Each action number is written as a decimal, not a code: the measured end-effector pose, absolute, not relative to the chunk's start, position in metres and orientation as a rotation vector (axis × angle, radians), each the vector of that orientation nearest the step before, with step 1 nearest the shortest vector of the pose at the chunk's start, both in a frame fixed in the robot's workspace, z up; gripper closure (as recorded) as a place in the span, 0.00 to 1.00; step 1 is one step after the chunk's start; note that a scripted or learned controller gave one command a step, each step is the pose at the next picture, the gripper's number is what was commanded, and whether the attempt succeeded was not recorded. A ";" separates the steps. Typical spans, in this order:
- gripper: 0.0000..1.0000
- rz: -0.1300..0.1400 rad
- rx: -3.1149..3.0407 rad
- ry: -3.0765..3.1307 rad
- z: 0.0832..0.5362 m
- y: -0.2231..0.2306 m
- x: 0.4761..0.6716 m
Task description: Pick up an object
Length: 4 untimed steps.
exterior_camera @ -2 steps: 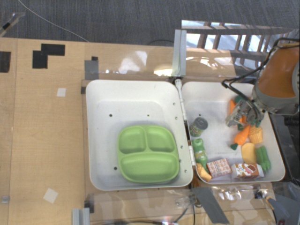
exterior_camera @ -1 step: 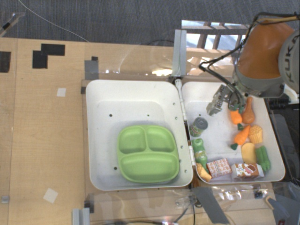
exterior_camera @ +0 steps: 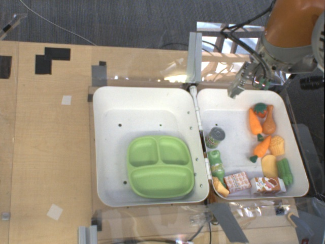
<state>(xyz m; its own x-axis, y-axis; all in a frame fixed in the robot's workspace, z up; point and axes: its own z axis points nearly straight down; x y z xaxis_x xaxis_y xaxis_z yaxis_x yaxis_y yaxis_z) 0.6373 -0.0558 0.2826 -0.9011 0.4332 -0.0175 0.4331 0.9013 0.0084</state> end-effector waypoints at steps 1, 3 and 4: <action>1.00 0.005 0.886 2.996 0.370 -0.074 0.656; 1.00 0.002 0.853 3.012 0.318 -0.126 0.647; 1.00 0.003 1.026 2.955 0.367 -0.134 0.663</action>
<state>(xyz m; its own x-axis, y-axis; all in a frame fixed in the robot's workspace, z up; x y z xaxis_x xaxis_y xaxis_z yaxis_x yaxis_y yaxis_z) 0.6627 -0.1340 0.3671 -0.7849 0.6195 -0.0119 0.6195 0.7850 0.0064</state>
